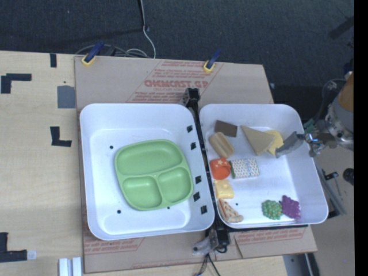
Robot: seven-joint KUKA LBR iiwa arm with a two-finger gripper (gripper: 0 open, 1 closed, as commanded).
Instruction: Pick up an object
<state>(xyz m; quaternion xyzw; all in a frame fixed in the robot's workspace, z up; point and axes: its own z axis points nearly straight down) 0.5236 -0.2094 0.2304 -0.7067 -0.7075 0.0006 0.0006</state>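
The gripper reaches in over the right bin, its tip just beside the cheese wedge; whether it is spread or pressed together I cannot tell. Crowded along the bin's left side — a brown block, a bread roll, a tomato, a speckled sponge, a yellow piece, a waffle; broccoli and purple grapes lie near the front. The left bin holds a green divided plate; both bins rest on cardboard clamped to a wooden bench — dark carpet behind.
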